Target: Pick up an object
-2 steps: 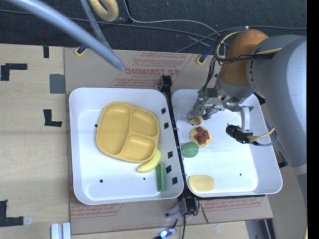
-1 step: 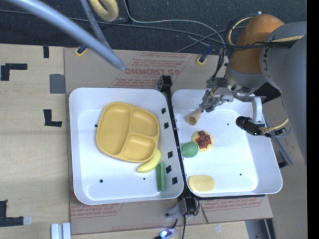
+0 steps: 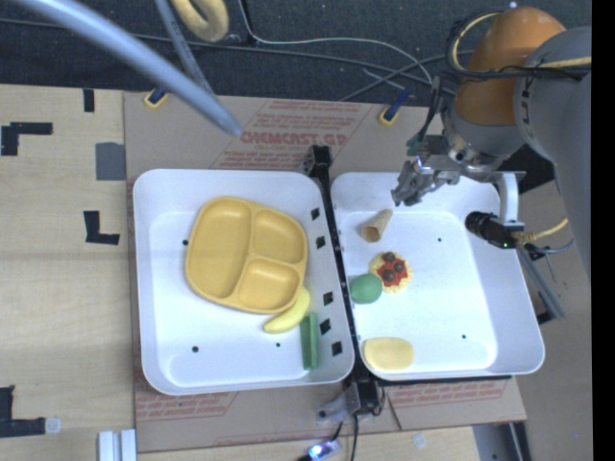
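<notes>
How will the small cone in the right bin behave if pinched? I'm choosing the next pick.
The cone lies on its side, so it may well roll in an arc if nudged. Its taper could let it slip out of the gripper. It looks small, probably light.

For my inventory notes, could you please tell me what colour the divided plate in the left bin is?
Yellow: the divided plastic plate, seen clearly in the camera view.

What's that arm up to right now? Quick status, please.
End effector above the right bin's far edge, holding nothing visible. Nearest item: cone, just below it. Nothing blocking the cone.
</notes>
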